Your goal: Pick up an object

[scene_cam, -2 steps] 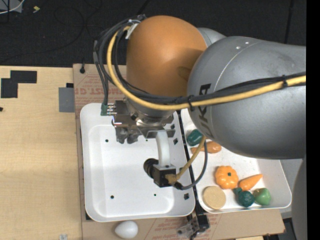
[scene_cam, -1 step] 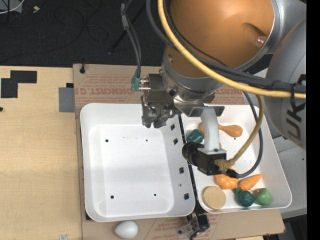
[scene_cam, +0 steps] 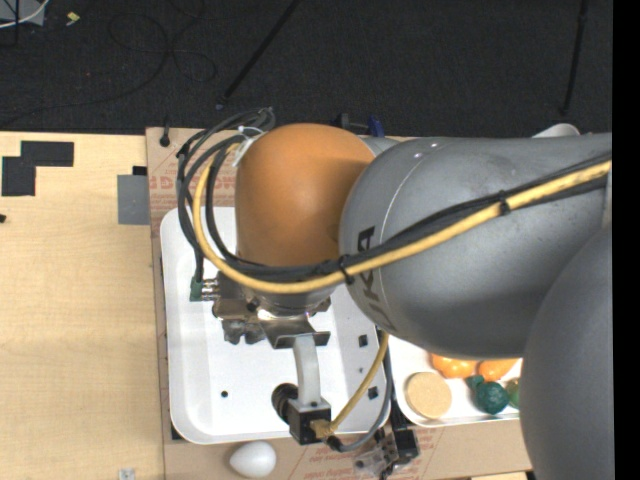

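The grey arm with its orange band [scene_cam: 290, 193] reaches in from the right and hangs over the left white bin [scene_cam: 190, 378]. My gripper [scene_cam: 268, 330] points down into that bin, and its metal base shows just below the orange band. Nothing can be seen held at the gripper. In the right bin [scene_cam: 412, 420], below the arm, lie a round tan disc [scene_cam: 430, 395], two orange pieces [scene_cam: 455, 367] and a dark green object [scene_cam: 490, 396]. The arm hides most of both bins.
A white egg-shaped object [scene_cam: 252, 459] lies outside the bins on the bench by the left bin's front edge. Pale wooden bench top [scene_cam: 75, 318] spreads to the left. Black and yellow cables [scene_cam: 205, 228] loop around the wrist.
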Motion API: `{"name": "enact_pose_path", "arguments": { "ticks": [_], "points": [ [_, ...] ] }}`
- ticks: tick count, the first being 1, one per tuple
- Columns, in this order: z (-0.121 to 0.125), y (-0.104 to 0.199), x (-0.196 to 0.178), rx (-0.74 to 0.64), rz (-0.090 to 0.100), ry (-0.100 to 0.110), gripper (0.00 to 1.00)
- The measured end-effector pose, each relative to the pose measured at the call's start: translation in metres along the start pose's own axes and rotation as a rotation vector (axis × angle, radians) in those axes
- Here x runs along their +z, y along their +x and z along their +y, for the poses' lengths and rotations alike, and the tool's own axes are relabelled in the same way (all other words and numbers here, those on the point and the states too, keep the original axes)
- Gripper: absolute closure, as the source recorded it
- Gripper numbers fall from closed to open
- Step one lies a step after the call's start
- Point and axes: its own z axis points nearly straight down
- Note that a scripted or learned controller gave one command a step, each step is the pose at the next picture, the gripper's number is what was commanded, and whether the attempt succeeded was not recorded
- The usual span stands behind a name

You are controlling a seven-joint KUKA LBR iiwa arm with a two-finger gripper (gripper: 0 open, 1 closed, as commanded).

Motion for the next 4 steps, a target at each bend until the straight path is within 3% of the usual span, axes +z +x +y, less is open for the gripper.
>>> {"name": "enact_pose_path", "arguments": {
  "ticks": [1,2,3,4],
  "points": [
    [0.001,-0.003,-0.161,0.000,0.017,-0.033,1.00],
    [-0.002,-0.015,-0.281,0.000,0.015,-0.030,1.00],
    [0.005,-0.012,-0.071,0.002,0.000,-0.001,1.00],
    [0.078,-0.027,-0.129,0.005,0.009,-0.025,1.00]
  ]
}}
